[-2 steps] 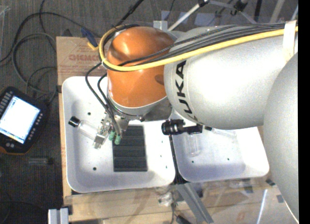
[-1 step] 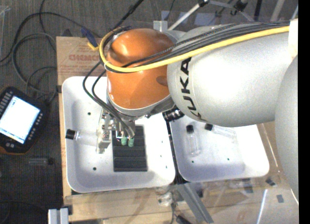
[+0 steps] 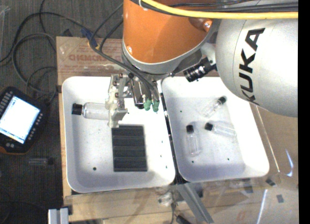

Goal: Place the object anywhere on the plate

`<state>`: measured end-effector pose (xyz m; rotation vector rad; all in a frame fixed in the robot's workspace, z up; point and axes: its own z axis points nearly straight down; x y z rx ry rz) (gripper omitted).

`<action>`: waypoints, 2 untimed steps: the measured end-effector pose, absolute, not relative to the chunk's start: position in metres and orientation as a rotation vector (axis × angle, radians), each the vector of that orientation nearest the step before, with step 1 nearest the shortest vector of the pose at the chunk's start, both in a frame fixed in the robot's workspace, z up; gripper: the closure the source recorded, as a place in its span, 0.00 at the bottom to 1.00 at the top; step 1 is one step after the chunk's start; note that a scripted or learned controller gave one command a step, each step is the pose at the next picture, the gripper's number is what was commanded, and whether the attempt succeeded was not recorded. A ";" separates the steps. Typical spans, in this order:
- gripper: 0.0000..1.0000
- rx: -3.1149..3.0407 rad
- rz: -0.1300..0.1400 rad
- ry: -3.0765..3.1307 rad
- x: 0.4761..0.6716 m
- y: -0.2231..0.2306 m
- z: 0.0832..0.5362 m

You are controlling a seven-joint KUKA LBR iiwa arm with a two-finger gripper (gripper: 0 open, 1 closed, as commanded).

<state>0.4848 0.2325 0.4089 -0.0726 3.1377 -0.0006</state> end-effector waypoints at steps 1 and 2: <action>1.00 -0.362 -0.001 3.119 0.486 0.232 0.333; 1.00 -0.595 0.000 3.085 0.492 0.233 0.265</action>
